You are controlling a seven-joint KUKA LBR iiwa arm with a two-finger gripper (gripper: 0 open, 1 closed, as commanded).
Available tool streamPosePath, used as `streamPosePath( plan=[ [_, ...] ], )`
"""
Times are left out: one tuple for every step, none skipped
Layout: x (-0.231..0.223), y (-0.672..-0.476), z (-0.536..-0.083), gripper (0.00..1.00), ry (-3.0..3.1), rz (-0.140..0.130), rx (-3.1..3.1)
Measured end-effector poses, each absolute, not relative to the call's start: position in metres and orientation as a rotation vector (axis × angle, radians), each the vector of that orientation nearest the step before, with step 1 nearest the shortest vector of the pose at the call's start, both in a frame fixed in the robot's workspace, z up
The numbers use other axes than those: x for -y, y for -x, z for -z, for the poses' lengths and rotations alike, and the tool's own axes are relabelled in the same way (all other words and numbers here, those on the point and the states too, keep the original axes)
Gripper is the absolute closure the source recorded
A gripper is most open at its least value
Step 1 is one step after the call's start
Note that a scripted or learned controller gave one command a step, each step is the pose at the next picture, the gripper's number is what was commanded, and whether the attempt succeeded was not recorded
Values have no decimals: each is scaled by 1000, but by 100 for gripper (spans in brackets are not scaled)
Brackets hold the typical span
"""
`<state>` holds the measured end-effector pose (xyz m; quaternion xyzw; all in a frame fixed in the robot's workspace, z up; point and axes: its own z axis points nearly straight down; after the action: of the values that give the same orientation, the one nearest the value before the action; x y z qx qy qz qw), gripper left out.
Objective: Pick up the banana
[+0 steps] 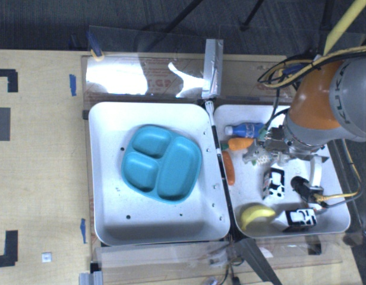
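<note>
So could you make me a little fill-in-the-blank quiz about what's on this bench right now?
1. The blue divided plate lies in the ____ bin.
2. The banana lies near the ____ edge of the right bin.
3. The band on the arm is coloured ____.
4. The carrot lies along the right bin's ____ wall.

Missing words: left; front; orange; left

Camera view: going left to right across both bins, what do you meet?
Blue divided plate in the left bin → orange carrot-like piece → yellow banana → black-and-white cow-patterned toy → grey arm with orange band.
</note>
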<state>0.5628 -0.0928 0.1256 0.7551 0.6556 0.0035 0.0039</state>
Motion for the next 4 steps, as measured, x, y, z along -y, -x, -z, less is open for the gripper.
streamPosePath(
  plan=[
    [95,-563,-136,100,-2368,-12,-2046],
    [91,-538,-345,100,-2431,0,-1989],
    [107,-568,-336,100,-2295,-1,-2140],
    [140,-594,-328,100,-2206,-1,-2231]
  ],
)
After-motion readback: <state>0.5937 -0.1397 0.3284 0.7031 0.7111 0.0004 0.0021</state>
